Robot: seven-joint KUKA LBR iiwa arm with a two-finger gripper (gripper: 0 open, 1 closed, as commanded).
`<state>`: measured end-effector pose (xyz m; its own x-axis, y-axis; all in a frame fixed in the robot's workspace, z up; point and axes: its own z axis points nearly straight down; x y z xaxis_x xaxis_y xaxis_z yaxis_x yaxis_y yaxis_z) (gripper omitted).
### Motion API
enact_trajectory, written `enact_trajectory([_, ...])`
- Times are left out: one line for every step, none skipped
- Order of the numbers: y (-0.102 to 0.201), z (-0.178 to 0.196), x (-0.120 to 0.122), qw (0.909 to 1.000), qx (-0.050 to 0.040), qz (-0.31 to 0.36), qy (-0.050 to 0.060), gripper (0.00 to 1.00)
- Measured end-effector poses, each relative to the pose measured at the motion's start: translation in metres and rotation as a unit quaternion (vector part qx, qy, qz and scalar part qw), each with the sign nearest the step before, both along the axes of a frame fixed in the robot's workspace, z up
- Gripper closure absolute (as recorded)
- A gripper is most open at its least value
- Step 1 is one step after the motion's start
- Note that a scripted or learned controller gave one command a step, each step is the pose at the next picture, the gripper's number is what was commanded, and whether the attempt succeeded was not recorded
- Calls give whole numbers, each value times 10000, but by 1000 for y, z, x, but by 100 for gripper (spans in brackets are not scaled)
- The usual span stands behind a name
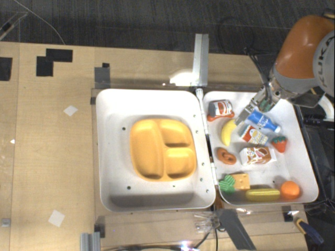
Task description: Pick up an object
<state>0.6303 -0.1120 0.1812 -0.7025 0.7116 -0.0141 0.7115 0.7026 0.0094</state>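
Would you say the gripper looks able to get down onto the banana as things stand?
Probably yes: the banana lies with its top uncovered, just beside the gripper, though the blue carton and red can crowd it.

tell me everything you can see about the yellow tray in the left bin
The yellow tray is a glossy, plastic-looking dish with rounded corners and three recesses: one long compartment on its left, two smaller ones stacked on its right. It lies flat, right way up, near the middle of the left bin, resting on the white floor. Nothing sits in its compartments and nothing else touches it.
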Motion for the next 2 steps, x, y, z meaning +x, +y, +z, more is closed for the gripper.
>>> enact_trajectory([-67, -92, 20, 9998, -5, 217, 16, 0])
enact_trajectory([-64, -79, 23, 9997, -12, 256, -23, 100])
